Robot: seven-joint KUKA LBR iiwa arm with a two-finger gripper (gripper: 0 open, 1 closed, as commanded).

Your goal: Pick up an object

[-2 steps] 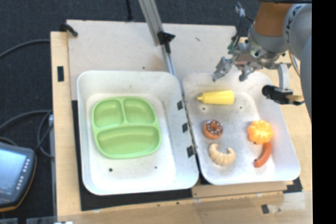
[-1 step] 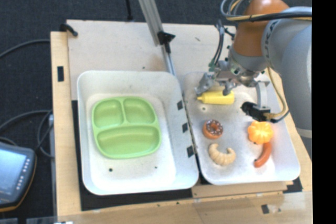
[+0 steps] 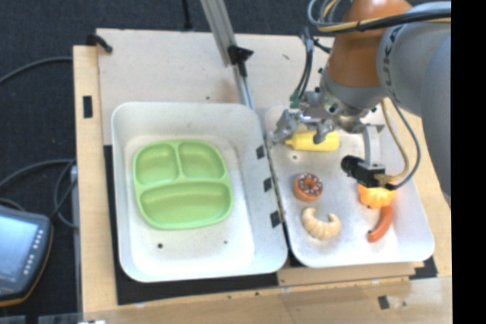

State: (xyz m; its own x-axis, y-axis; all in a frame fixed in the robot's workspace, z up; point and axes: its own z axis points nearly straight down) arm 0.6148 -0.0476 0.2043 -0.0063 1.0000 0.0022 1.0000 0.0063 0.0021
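The gripper (image 3: 313,127) sits low at the back of the right bin (image 3: 416,235), directly over a yellow block (image 3: 315,141); from this angle I cannot tell how it is set, nor whether the block is gripped or merely lying beneath it. The block lies close to the divider between the bins.

Nearer the front lie a glazed donut (image 3: 308,186), a croissant (image 3: 322,224), an orange-yellow piece (image 3: 376,196) and a red chilli (image 3: 381,224), all apart from the gripper. The left bin (image 3: 125,246) carries a green divided tray (image 3: 182,184).

Risks, as I judge them: an off-centre hold would let the block slip or twist free on lifting. The bin wall nearby could catch the block. Trailing cables by the wrist may brush the orange-yellow piece.
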